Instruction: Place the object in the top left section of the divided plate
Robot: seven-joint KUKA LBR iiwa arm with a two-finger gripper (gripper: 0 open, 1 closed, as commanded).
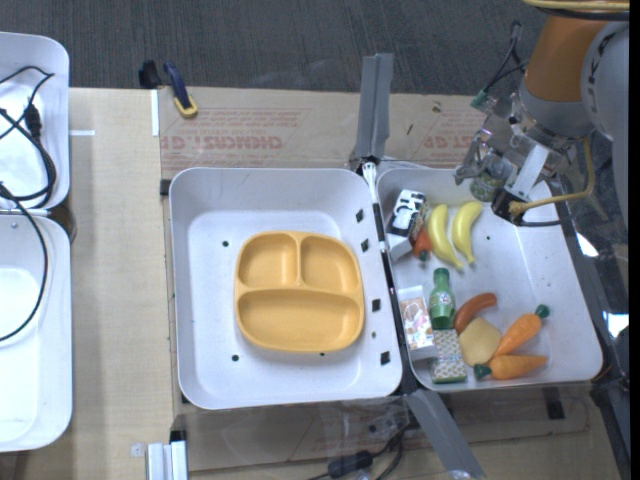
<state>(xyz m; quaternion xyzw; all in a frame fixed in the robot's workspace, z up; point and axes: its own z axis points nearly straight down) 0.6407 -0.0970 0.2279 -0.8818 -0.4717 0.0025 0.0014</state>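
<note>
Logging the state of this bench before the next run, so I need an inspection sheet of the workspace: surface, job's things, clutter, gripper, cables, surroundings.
Surface: wooden bench bearing two white bins, the left bin and the right bin, side by side.
Job's things: orange divided plate lies flat in the left bin, all three sections bare.
Clutter: right bin holds bananas, a green bottle, two carrots, a sausage, small packets.
Gripper: gripper hangs over the right bin's far edge; finger state unclear.
Cables: black cables on the white unit at left; wiring at the wrist.
Surroundings: dark carpet beyond the bench.
</note>
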